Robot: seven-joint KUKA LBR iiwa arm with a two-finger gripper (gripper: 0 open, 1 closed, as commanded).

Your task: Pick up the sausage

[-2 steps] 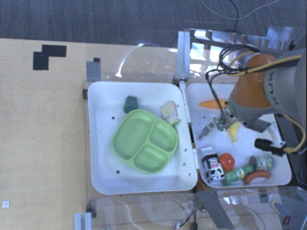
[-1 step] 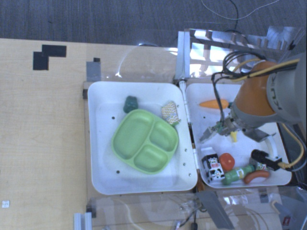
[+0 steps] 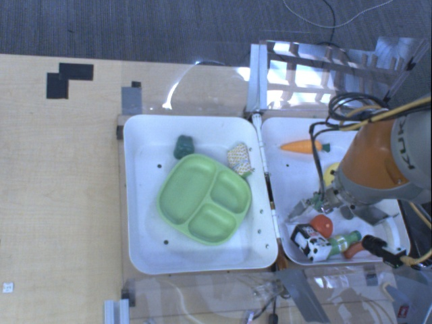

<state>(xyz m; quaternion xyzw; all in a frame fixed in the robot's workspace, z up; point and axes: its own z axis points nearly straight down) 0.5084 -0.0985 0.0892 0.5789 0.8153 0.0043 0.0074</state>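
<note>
Near the table's front right corner, the sausage [image 3: 355, 250] lies along the right bin's [image 3: 291, 174] front wall beside a green bottle [image 3: 341, 241], while the gripper [image 3: 316, 206] hangs just above a red tomato [image 3: 322, 224], whether clenched or released I cannot tell.

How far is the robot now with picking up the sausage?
Done: the grey arm with the orange band has reached into the right white bin, and its end effector sits low among the items at the near end. In hand: I see nothing between its fingers. Left: the grasp and lift. The reddish-brown piece beside the green bottle may be the sausage; it lies in the bin.
</note>
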